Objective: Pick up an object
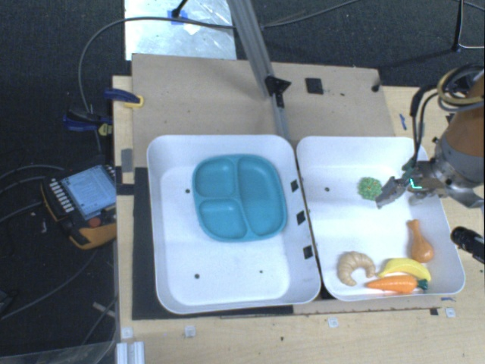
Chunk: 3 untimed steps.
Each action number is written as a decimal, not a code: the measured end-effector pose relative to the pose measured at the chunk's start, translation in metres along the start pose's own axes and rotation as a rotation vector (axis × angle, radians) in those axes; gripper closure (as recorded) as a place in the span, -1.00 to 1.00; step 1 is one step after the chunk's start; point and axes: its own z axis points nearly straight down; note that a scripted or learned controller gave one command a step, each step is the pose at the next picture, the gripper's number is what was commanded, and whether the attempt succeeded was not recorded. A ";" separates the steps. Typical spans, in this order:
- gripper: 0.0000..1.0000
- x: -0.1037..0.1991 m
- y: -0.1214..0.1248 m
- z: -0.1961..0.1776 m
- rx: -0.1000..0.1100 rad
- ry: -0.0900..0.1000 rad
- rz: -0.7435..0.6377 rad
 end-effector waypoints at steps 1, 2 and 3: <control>-1.00 0.000 0.001 -0.001 -0.002 0.000 0.000; -1.00 0.003 0.007 0.060 0.002 0.000 0.002; -1.00 -0.007 0.008 0.111 0.001 -0.001 0.004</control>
